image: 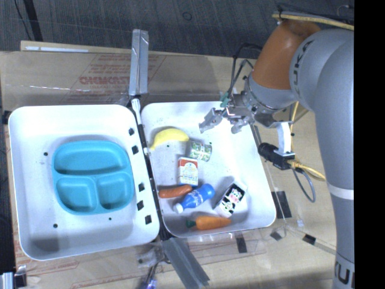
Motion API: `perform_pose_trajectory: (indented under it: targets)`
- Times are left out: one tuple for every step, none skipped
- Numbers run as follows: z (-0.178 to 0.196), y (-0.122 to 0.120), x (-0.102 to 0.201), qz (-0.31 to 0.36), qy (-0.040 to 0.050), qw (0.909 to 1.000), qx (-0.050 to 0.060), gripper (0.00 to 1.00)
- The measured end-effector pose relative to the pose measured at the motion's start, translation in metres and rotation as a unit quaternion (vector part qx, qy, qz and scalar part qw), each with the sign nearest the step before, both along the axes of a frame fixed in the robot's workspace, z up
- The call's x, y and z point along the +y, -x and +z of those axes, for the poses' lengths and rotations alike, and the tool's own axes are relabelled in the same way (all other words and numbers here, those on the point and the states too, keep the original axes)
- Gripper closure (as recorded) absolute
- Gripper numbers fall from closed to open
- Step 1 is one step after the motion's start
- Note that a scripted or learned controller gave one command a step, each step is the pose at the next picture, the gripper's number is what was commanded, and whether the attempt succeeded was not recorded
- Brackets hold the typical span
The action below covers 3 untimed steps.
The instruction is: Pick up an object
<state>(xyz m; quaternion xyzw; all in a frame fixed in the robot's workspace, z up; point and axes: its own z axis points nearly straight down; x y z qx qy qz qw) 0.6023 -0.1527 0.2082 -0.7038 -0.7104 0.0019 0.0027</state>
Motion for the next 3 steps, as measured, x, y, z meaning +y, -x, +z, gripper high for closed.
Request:
perform_pose_trajectory:
  targets:
    - [-0.117,0.009,-0.009,0.027,0.0002,0.9996,-0.001,0.0]
    - [-0.106,0.009,-0.009,0.028,0.0002,0.9996,-0.001,1.0]
    - [0.015,0.008,0.036,0.017,0.0002,0.9999,-0.003,1.0]
